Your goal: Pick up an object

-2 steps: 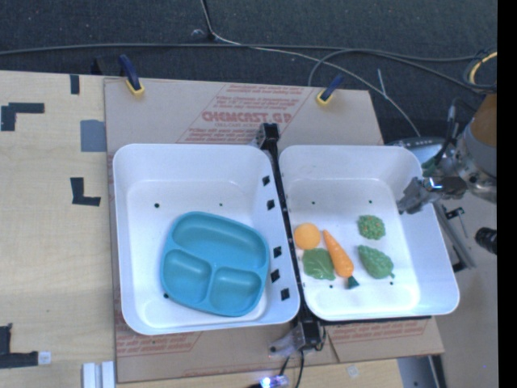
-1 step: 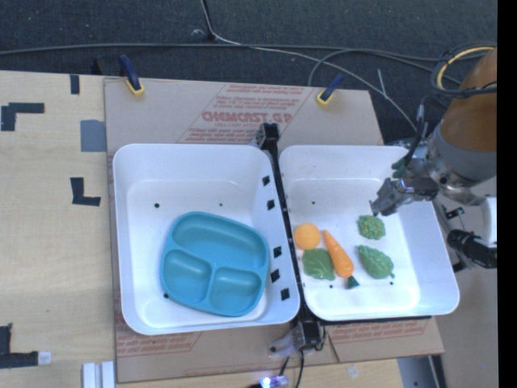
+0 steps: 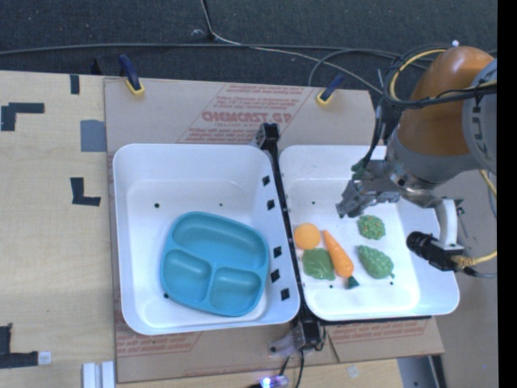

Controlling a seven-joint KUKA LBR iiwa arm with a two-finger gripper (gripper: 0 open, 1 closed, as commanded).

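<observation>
Hand [image 3: 349, 206] hangs over the upper middle of the right bin [image 3: 323, 164], nothing visible in it; can't tell its state. Closest target: small green broccoli-like piece [image 3: 371, 227] just lower right of it. Below: larger green piece [image 3: 376, 261], carrot [image 3: 338, 253], orange ball [image 3: 307, 236], leafy green [image 3: 317, 263], clustered near the bin's lower middle. Likely light, stiff plastic toys, slick. Pinch across the carrot's narrow width. Blue divided tray [image 3: 215, 263] in left bin.

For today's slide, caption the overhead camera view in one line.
Gripper hovers above toy vegetables in the right bin; blue tray sits in the left bin.
</observation>
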